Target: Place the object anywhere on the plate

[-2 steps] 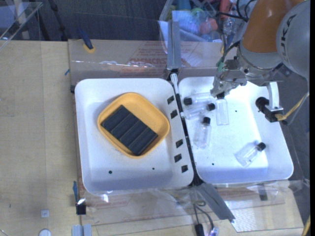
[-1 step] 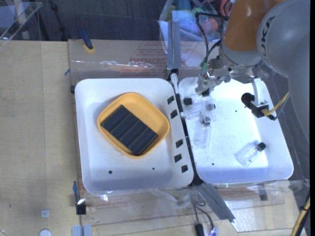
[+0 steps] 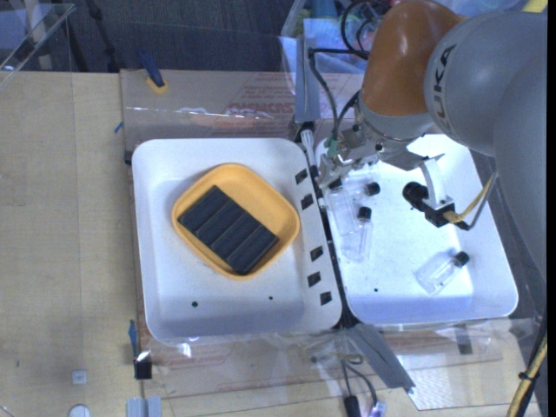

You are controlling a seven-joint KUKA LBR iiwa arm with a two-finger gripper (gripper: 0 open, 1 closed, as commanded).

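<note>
Arm: the grey arm with its orange band is reaching in from the upper right of the frame and hanging over the right bin.
End effector: the end effector is sitting low over the upper left corner of the right bin, close to the divider between the bins; whether it is spread or pressed together cannot be told, as its tips are blurring into the clear items under it.
Object: a small clear vial with a black cap is lying on its side in the lower right part of the right bin, well apart from the end effector.
Other clear items: more clear pieces with black caps are lying just below the end effector.
Plate: the yellow plate, carrying a dark ribbed insert, is resting in the left bin, centre left of the frame.
Desk: the desk is showing pale wood on the left.
</note>
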